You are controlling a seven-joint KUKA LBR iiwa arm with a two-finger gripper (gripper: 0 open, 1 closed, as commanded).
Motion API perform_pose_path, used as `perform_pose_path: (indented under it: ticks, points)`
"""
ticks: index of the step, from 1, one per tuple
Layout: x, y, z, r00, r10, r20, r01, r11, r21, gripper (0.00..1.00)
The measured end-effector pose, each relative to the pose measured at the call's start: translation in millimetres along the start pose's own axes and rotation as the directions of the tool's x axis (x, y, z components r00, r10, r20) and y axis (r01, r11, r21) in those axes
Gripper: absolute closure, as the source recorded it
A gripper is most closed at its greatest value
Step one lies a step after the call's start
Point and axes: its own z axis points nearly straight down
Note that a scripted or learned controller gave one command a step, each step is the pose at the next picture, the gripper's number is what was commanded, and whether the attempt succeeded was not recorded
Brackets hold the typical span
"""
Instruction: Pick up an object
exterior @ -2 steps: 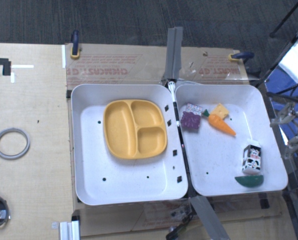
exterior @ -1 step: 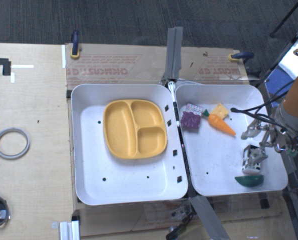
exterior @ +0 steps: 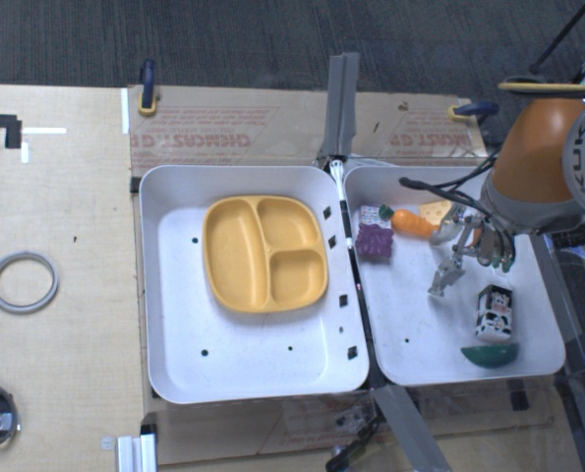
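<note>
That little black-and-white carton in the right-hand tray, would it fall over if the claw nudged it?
Probably. The cow-patterned carton looks taller than wide, so a push near its top could tip it. It seems toy-sized, likely light. The green piece at its base might stop it sliding that way.

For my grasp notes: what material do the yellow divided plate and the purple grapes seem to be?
Yellow divided plate: probably hard plastic, smooth with a soft sheen, moulded into three compartments. Purple grapes: likely a toy of plastic or rubber, bumpy and matte; too small to be sure.

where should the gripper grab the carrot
Across the carrot's thicker middle, coming straight down from above. It lies flat in the right bin, long axis running left to right, so fingers should close across its narrow width. The cheese and grapes sit close, leaving little room.
</note>
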Motion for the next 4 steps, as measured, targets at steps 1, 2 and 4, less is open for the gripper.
perform_pose_path:
  ticks: [1, 2, 4]
  points:
    - [-38.7, 56.0, 1.7, 0.993, 0.115, -0.013, -0.115, 0.993, 0.006, 0.0]
    - [-41.2, 57.5, -7.1, 0.994, 0.112, -0.002, -0.112, 0.994, 0.005, 1.0]
    - [-15.2, 97.1, -100.0, 0.886, 0.464, 0.0, -0.464, 0.886, 0.002, 0.0]
